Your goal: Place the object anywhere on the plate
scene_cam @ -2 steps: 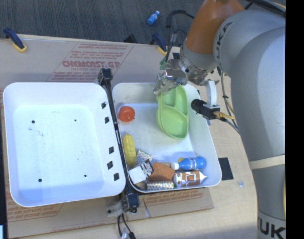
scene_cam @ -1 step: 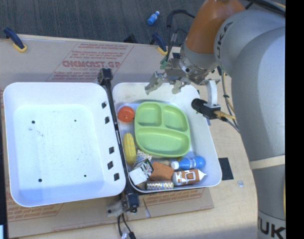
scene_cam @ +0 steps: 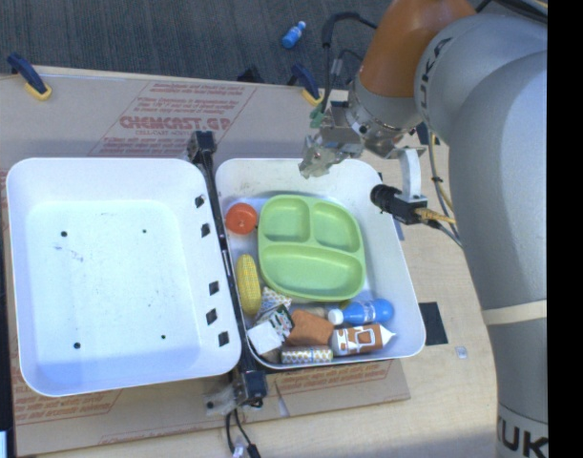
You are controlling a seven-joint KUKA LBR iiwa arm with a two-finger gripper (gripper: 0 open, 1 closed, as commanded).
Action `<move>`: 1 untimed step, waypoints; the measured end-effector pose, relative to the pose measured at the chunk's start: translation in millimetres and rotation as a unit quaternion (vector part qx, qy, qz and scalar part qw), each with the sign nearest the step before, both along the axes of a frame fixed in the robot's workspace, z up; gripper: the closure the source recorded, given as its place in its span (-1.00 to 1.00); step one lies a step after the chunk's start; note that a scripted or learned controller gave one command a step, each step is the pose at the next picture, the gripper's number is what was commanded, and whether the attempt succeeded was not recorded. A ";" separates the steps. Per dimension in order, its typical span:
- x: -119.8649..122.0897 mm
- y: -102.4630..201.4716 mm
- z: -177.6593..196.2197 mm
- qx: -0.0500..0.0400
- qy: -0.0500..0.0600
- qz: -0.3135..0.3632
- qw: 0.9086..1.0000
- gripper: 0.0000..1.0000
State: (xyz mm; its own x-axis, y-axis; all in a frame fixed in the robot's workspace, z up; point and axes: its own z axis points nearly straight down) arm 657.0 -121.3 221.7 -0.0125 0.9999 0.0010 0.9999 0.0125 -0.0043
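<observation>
Gripper (scene_cam: 315, 163) hung over the far rim of the right bin (scene_cam: 406, 284), just above the plate (scene_cam: 310, 246); whether it was clenched I could not tell. Tomato (scene_cam: 240, 218) lay at the plate's left edge, corn (scene_cam: 248, 284) below it.

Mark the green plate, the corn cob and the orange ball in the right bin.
green plate (scene_cam: 310, 280): camera view, bare floor of its large front compartment.
corn cob (scene_cam: 248, 283): camera view, middle of the cob.
orange ball (scene_cam: 240, 219): camera view, top of the ball.
</observation>
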 end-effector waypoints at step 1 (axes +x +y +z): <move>0.0 41.4 156.9 -0.001 -0.004 -0.003 1.000 1.00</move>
